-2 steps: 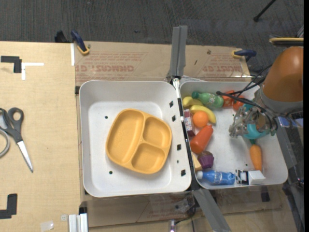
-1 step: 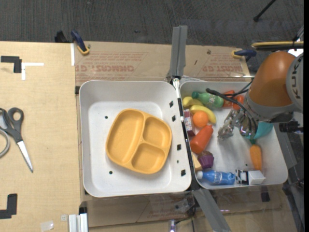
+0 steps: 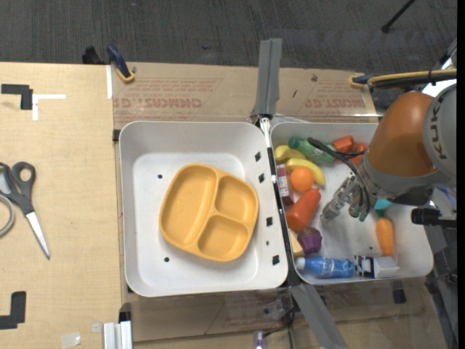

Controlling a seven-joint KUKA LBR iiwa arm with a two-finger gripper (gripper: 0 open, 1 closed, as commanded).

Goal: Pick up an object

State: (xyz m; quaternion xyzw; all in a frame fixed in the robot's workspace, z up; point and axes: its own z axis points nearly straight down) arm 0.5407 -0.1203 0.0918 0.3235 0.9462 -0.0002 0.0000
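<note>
1. A yellow divided plate [image 3: 209,212] lay mid-floor of the left bin [image 3: 138,267].
2. Toy foods crowded the right bin's [image 3: 418,267] left wall, a red pepper [image 3: 303,208] among them.
3. The gripper [image 3: 347,202] hovered mid-bin, fingers parted, holding nothing; it was likely approaching. Next it had to descend over one item.

Two bins, one plate, a heap of toy food

Two white bins: the left bin [image 3: 138,217] carries one yellow three-compartment plate [image 3: 209,212]; the right bin [image 3: 415,264] has one banana [image 3: 306,171], one orange [image 3: 299,179], two carrots [image 3: 304,207] [image 3: 384,236], one purple piece [image 3: 311,240], and one blue bottle [image 3: 327,267]. One pair of scissors [image 3: 27,206] lies on the bench [image 3: 58,267].
</note>
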